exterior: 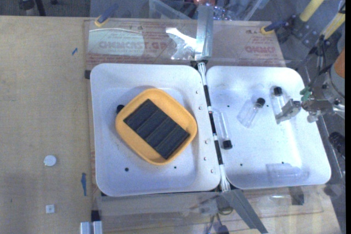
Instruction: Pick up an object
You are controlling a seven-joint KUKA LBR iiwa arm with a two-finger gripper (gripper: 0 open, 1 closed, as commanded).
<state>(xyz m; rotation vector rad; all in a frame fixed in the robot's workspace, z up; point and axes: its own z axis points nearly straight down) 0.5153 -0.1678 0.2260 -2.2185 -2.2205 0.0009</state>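
Gripper is seen at the right side of the right bin, reaching in from the right edge; whether anything is gripped cannot be told from this angle. Just beside its tip, a small clear vial with a black cap is found on the bin floor. Another clear vial with a black cap is lying tilted a little further left, apart from the tool. A clear tube with a black end is laid along the bin's left wall, and a clear container is resting near the front edge. Over in the left bin, a yellow tray with a dark ridged insert is set at a slant
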